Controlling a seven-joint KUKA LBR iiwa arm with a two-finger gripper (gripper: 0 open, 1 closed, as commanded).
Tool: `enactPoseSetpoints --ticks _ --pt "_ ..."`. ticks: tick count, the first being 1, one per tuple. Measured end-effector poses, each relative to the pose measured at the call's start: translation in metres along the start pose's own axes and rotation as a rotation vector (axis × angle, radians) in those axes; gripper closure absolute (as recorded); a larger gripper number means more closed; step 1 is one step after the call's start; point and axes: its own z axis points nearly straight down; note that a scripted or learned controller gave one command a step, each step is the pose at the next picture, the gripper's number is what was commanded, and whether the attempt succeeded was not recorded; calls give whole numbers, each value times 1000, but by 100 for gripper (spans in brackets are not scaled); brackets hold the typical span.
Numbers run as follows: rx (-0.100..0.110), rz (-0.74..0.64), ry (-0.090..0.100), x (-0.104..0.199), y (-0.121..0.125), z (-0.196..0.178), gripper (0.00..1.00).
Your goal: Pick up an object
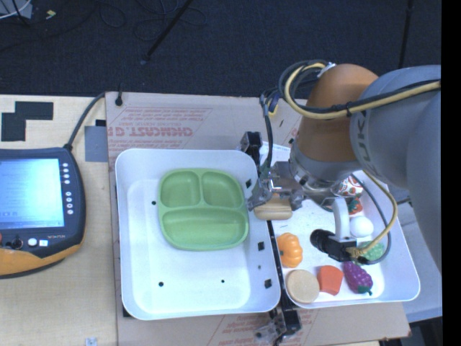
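Hovering my end effector [263, 194] at the seam between the 2 white bins, right above 1 tan roll [272, 211]. The roll lies at the right bin's [403, 283] left edge, just beside the rim of the left bin [187, 294]. Can't tell how far open the end effector is, or whether it has the roll.

Rest of the right bin, one each:
- orange pumpkin-shaped piece [289, 249], near the roll
- round tan biscuit [303, 285]
- red-orange chunk [330, 280], touching the biscuit
- purple grape bunch [358, 276]
- white egg [360, 227]
- green item [374, 251], partly hidden, can't identify

Left bin: 1 green plate [203, 209] with 3 compartments, lying flat.

Tabletop [72, 301]: 1 handheld screen unit [36, 200], well left of both bins.
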Motion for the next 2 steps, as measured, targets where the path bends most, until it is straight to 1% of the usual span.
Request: enactPoseSetpoints --ticks 1,2 --pt "0 2 0 7 -11 -16 100" --pt "0 2 0 8 -7 -17 100"
